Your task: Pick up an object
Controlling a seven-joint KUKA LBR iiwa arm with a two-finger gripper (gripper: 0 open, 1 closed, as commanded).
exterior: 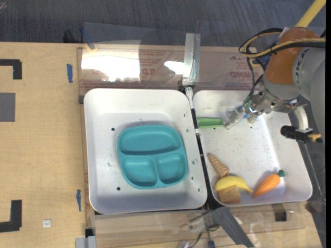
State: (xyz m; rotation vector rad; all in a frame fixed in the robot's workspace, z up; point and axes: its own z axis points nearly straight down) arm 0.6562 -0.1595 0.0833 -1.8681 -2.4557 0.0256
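The arm [289, 61] reaches in from the right over the right bin [297, 187], its gripper [234, 117] low near the bin's far left part. The fingers sit at the right end of a green stick [208, 121] lying flat by the divider; whether they pinch it I cannot tell. Along the near edge lie an ice cream cone [218, 164], a banana [232, 184] touching a small tan piece [231, 195], and a carrot [268, 184]. The left bin [98, 138] holds a teal divided plate [152, 156].
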